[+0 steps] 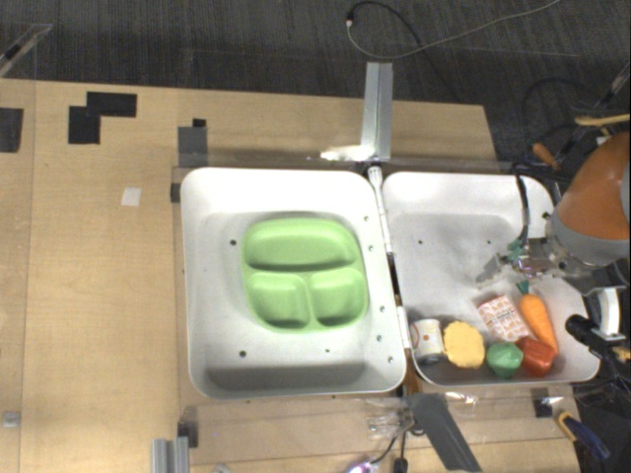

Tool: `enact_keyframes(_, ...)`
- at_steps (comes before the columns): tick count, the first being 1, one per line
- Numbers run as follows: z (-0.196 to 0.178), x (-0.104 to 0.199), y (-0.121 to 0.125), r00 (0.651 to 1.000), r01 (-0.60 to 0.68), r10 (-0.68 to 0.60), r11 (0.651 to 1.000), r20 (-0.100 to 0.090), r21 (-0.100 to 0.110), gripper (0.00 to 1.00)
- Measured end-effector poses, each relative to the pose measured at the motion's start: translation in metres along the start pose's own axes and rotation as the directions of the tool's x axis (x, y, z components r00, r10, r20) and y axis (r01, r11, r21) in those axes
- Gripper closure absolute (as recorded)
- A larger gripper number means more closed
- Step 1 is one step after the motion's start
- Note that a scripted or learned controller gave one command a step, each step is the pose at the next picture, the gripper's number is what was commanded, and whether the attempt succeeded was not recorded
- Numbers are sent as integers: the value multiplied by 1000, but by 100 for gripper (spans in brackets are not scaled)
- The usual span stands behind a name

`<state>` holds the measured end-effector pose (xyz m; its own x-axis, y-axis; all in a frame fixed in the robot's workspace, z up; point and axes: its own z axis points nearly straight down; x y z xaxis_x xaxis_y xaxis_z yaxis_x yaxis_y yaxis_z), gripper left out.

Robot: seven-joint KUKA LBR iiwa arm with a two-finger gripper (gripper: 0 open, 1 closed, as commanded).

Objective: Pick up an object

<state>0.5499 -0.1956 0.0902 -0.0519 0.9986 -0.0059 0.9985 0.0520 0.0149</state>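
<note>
The right bin holds several small objects along its front edge. They are a small can, a yellow lumpy item, a green round item, a red item, an orange carrot and a red-and-white packet. My gripper hangs low over the right side of this bin, just behind the packet and the carrot's green top. The grey arm with its orange band comes in from the right. I see nothing held in the gripper.
The left bin contains a green divided plate in its middle. A metal post stands behind the seam between the bins. Cables lie on the dark floor beyond the bench and at the right.
</note>
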Motion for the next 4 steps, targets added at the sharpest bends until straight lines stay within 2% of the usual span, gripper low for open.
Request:
enact_keyframes(1,0,3,2,995,-98,98,995,-2,4,0)
enact_keyframes(2,0,41,-6,994,-105,105,994,-1,1,0)
enact_keyframes(3,-61,3,-28,1000,15,-15,1000,-4,9,0)
enact_keyframes(4,-5,-7,-22,997,71,-71,997,-5,9,0)
